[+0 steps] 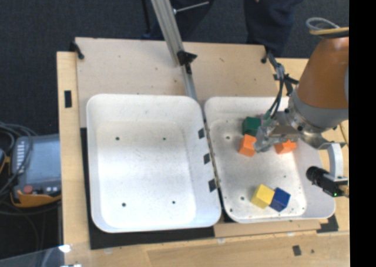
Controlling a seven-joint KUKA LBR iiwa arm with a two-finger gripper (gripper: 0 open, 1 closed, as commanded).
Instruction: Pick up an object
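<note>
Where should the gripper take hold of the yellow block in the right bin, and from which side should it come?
Probably from straight above. The yellow block lies flat near the front of the right bin, and its right face touches the blue block. So the fingers would best close on the two free faces, the one toward the front wall and the one toward the bin's middle, not on the blocked side.

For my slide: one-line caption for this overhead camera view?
End effector lowered among green and orange blocks in the right bin.
</note>
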